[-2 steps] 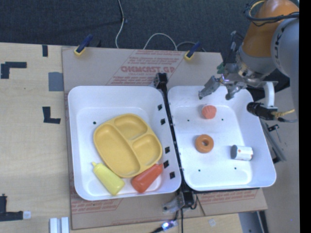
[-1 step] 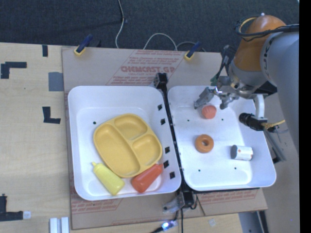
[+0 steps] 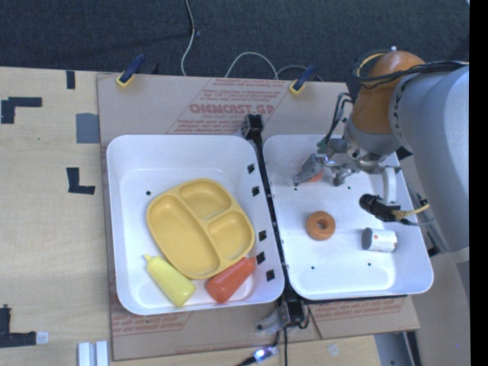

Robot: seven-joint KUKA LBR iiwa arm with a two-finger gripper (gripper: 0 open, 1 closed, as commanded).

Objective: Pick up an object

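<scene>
Two white bins side by side on the tabletop [image 3: 46, 204]. Left bin [image 3: 122, 204] has a yellow divided plate [image 3: 200, 226], with a yellow squeeze bottle [image 3: 169, 279] and a red-orange carrot-shaped piece [image 3: 229, 278] lying just beside the plate's near edge. Right bin [image 3: 343, 277] has an orange ring [image 3: 321, 225] near the middle and a small white cylinder with a dark end [image 3: 379, 239] to its right, apart from it. Arm [image 3: 427, 136] reaches in from the right — gripper [image 3: 314, 171] sits over the far part of the right bin, up and left of the ring, not touching it. Fingers too small and blurred – cannot tell how far apart they stand, and nothing is visibly held between them.
</scene>
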